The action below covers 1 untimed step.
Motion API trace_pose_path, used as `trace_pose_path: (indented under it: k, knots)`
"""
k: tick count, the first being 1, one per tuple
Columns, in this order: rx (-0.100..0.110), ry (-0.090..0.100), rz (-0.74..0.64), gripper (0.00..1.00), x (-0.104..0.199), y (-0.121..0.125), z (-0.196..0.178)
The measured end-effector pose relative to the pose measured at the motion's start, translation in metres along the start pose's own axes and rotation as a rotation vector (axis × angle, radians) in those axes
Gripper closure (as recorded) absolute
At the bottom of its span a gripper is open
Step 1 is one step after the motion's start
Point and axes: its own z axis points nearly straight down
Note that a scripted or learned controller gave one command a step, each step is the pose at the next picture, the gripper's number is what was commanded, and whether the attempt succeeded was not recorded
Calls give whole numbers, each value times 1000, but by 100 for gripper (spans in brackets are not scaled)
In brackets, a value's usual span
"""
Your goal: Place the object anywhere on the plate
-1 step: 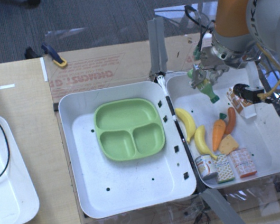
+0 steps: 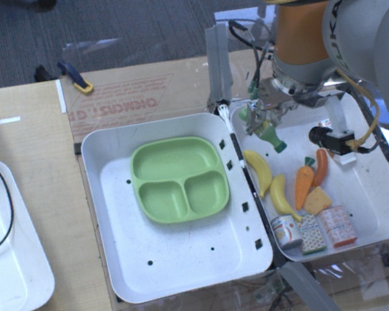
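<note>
Crowding is posing the main risk: the gripper [image 2: 261,118] is hovering at the right bin's [image 2: 386,229] far left corner, above a green-topped item [image 2: 275,138] near the bananas [image 2: 267,179]. Whether its jaws are spread or pinching anything, I cannot tell. A loose pinch is likely dropping it short of the green plate [image 2: 180,178].

— Any open room for me?
— The plate [image 2: 180,178] lies bare in the left bin [image 2: 114,225].
— And on my side?
— Bananas [image 2: 269,182], carrot [image 2: 303,185] and boxes [image 2: 325,229] crowd the right bin [image 2: 382,207].

high slanted view over both bins [image 2: 110,225]
</note>
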Motion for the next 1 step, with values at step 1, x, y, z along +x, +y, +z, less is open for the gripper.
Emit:
trace_pose_path:
  k: [1]
  knots:
    - [0,-1,-16,100,65,22,1]
